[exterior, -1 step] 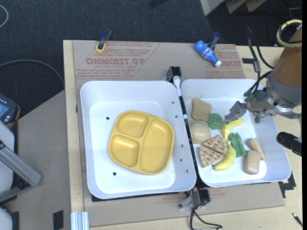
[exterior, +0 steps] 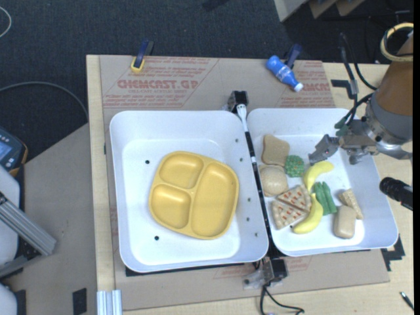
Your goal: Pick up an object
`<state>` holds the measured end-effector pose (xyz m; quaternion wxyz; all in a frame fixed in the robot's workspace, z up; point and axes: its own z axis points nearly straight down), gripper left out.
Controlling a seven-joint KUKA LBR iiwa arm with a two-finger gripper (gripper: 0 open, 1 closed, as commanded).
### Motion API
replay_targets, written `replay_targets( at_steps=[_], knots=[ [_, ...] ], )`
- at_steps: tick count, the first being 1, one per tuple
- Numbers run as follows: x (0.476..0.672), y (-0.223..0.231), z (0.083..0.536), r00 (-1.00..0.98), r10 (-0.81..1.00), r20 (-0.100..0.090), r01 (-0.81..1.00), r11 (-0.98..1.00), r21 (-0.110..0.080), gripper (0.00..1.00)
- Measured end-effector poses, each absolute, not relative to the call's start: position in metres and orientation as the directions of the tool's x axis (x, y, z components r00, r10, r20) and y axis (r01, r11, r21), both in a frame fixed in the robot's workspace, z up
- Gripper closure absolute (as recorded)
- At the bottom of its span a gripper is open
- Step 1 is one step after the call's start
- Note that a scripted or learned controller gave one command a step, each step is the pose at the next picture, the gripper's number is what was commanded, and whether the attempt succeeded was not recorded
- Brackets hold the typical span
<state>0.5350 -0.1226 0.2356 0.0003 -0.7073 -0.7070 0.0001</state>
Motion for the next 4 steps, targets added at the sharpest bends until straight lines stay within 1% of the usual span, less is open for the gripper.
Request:
replay_targets(
  at_steps=[1, 2, 3, 4],
  knots=[
    [0.534, -0.127, 0.173, 0.001, 1.0, 0.002, 1.0, -0.001, -0.009, 0.0],
    [0.533, -0.136, 0.117, 0.001, 1.0, 0.002, 1.0, -0.001, -0.008, 0.0],
    [0.537, -0.136, 0.088, 0.001, 1.0, 0.002, 1.0, -0.001, 0.007, 0.0],
    [0.536, -0.136, 0.098, 0.001, 1.0, 0.0, 1.0, -0.001, 0.008, 1.0]
  ],
)
